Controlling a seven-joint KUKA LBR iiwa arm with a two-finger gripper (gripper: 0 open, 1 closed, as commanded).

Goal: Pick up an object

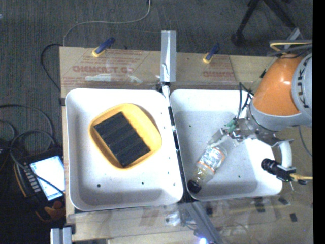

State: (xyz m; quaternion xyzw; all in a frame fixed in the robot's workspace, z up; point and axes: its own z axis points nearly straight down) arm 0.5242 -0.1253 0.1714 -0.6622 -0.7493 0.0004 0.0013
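bottle (209, 161) | clear plastic, dark cap | lying tilted, right bin (203, 105)

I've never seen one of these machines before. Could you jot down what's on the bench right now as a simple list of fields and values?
left bin: holds a yellow dish with a dark ridged block lying in it
right bin: holds a clear plastic bottle lying on its side, dark cap toward the bin's near left corner
arm: grey and orange, reaching in over the right bin
hand: just above the bottle's upper end
grip on bottle: cannot tell
bench top: cardboard sheet with two blue-and-yellow clamps
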